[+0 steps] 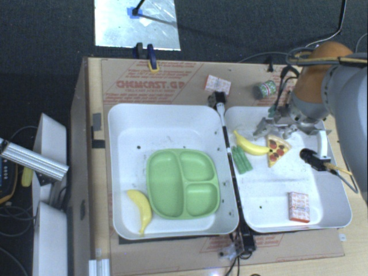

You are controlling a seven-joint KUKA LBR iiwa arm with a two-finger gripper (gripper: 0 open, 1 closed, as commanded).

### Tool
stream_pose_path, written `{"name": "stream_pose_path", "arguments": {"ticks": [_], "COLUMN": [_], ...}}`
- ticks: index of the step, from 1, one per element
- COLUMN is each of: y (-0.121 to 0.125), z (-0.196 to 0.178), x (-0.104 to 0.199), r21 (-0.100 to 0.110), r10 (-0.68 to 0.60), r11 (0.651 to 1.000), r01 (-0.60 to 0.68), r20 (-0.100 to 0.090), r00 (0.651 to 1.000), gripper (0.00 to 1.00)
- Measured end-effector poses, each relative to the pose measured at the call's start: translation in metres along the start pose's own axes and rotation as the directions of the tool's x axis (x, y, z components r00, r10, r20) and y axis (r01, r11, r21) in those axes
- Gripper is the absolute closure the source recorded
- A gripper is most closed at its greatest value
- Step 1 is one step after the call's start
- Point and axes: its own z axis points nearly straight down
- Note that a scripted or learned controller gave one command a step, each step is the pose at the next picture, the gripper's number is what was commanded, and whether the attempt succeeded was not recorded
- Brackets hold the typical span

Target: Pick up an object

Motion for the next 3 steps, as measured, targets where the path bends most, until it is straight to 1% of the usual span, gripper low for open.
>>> {"name": "stream_pose_path", "arguments": {"ticks": [1,2,3], "y": [-0.035,0.004,-0.029], "z": [-0.002,-0.047,-0.011], "x": [0.004,0.042,0.061], "r21": [-0.003,-0.005,-0.001], "r10": [0.003,-0.001,0.003], "r11": [1.0,1.0,1.0], "r01": [-0.003,0.001,-0.003], "r20": [0.001,0.001,0.0], "r00": [1.0,1.0,1.0], "gripper": [0.0,0.0,0.0]}}
